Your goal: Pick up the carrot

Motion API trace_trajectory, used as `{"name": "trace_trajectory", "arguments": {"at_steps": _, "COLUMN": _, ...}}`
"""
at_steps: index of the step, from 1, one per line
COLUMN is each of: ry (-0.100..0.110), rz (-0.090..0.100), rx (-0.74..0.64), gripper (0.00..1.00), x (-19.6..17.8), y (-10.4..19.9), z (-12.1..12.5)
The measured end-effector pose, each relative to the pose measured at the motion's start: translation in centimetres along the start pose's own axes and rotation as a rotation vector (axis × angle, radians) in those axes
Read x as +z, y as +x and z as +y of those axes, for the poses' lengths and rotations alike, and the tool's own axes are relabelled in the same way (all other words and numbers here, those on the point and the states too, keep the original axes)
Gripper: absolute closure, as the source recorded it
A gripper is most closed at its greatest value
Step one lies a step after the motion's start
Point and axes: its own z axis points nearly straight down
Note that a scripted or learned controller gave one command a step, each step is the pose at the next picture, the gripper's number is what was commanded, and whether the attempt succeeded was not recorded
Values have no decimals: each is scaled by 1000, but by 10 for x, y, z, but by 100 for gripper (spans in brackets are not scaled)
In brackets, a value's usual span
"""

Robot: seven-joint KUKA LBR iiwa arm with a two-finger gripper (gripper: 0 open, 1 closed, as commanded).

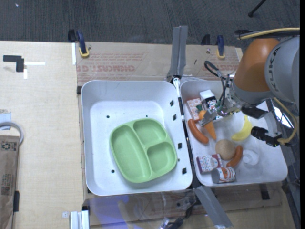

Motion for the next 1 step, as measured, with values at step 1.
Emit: {"name": "trace_trajectory", "arguments": {"at_steps": 1, "ry": -5, "rz": -3, "rx": 34, "gripper": 100, "x": -90, "y": 27, "z": 32}}
